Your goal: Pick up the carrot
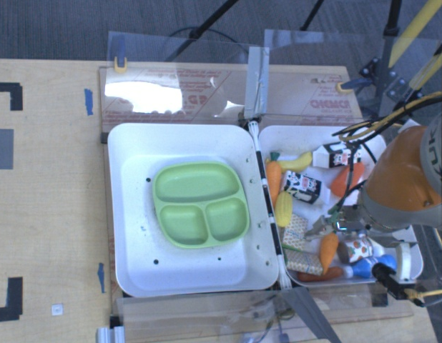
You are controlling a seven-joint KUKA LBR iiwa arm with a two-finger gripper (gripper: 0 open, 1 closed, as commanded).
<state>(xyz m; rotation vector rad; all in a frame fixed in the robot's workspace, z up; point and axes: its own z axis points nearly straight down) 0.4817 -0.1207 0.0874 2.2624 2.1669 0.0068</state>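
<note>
Carrot (274,179) lies in the right bin (409,269), close against that bin's left wall, its orange body running roughly along the wall with the tip pointing toward the near side and a bit of green at its far end. Just beside it on the right sits a small black-and-white carton (304,186), and a yellow banana (295,162) lies just beyond it toward the far wall. Below the carrot, a yellow ear of corn (284,209) rests next to the left wall, with a waffle-patterned piece (296,229) under it. The jaws (326,225) hang low over the middle of the right bin, well apart from the carrot, pointing toward the left; whether they are spread or pressed together I cannot tell, since the metal tips blur into the clutter. Directly beneath them is a second orange, carrot-shaped piece (327,252) standing nearly upright among other toys, with a blue item (364,268) just to its right. The arm (400,181), with its orange band, comes in from the right and covers part of the bin. The left bin (128,191) holds a green divided plate (201,204) near its centre. Both bins sit on the desk (42,191).
</note>
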